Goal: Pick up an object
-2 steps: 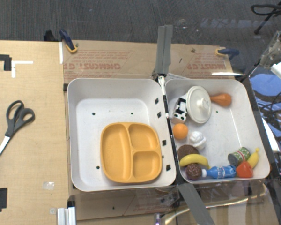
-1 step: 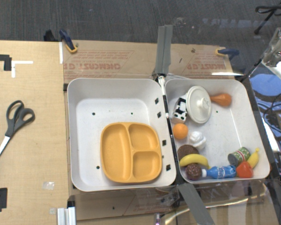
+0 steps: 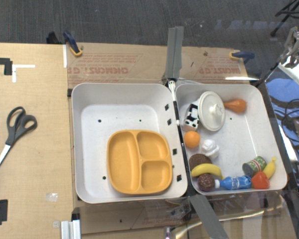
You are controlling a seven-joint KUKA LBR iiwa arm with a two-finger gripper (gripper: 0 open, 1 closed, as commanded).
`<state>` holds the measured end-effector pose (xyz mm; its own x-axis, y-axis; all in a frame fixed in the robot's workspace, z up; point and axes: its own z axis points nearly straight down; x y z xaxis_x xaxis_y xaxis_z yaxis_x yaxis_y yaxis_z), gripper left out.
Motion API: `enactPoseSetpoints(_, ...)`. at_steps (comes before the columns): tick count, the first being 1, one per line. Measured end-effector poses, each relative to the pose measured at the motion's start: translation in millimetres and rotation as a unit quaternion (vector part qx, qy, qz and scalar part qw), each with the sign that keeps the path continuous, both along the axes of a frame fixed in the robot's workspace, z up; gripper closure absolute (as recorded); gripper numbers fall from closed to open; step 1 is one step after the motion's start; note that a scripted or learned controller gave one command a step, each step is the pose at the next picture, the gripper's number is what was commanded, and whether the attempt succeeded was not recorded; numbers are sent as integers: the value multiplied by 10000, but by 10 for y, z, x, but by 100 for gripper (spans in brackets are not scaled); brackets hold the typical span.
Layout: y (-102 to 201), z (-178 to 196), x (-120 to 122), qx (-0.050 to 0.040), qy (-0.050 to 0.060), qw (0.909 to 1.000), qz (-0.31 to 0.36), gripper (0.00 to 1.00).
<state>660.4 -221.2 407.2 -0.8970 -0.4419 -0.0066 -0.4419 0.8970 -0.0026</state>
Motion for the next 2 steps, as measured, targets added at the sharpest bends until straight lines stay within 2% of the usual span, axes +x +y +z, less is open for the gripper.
enactPoseSetpoints(1, -1, 325, 0, -9, -3, 9822, 1876, 100)
enactPoseSetpoints(2, 1, 456, -1, -16, -3, 9129, 4081, 100)
